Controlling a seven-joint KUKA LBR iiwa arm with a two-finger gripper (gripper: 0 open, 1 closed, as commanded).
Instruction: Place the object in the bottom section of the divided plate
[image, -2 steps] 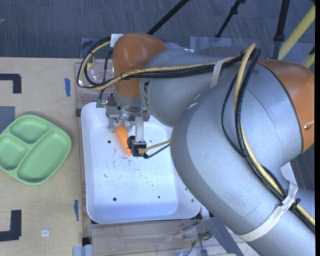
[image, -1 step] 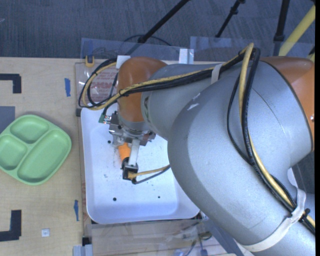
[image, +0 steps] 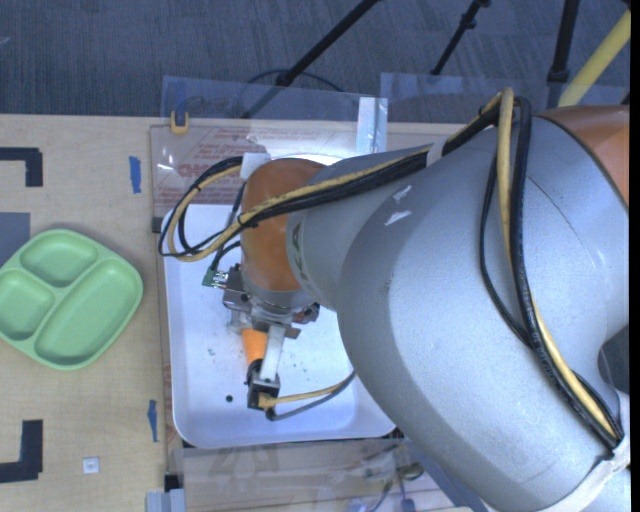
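Even, fairly bright overhead illumination is recorded. Glare is seen on the clear sheet behind the white bin and on the bin's upper floor. A soft shadow is cast by the arm across the bin's right half. The nearby arm housing is rendered slightly soft; the green plate is rendered sharply.

White bin: shallow, on a light wooden bench, dark specks on its floor. Blue tape strips just left of the bin. Black corner marks on the bench. Dark carpet beyond, with black stand legs.
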